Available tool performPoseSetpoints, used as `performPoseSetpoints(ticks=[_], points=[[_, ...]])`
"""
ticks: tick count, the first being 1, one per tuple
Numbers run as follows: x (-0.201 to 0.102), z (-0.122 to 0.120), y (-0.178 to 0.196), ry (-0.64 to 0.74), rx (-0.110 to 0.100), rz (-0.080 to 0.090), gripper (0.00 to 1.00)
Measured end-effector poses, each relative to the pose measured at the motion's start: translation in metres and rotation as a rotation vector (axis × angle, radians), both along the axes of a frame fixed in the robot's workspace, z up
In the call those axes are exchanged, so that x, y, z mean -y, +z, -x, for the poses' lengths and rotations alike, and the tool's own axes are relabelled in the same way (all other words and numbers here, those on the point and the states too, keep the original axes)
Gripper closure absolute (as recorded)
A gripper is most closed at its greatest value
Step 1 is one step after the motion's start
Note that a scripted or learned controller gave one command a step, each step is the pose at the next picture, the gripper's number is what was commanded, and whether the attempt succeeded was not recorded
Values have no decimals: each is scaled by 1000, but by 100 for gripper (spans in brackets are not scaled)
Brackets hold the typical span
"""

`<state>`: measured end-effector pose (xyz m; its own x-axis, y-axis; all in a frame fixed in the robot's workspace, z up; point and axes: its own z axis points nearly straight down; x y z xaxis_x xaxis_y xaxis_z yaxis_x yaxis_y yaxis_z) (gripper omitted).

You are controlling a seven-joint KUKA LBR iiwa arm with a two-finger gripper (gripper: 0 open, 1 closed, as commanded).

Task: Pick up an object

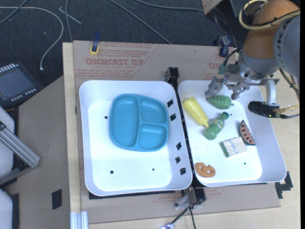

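My gripper [223,90] hangs over the far part of the right bin [267,168], its fingers [212,88] spread apart. Right below it lies a bumpy green toy [218,101], between and just in front of the fingertips, not lifted. In the same bin lie a yellow banana-like piece [195,111], a green bottle [214,127], a watermelon slice [246,132], a small patterned sponge block [234,147] and a brown pretzel [205,169].
The left bin [95,151] holds a blue divided plate [138,122]. Black clips run along the wall between the two bins [179,142]. A black cable end [262,109] hangs over the right bin's far right side.
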<state>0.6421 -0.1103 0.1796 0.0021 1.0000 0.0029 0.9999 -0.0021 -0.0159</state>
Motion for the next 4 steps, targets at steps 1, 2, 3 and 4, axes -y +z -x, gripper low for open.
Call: performPoseSetpoints(ticks=[1,2,3,4], points=[[0,-3,9,3,15,2,0],[2,-4,-33,2,11,2,0],[5,-15,-69,2,27,6,0],[3,-18,-74,4,33,4,0]])
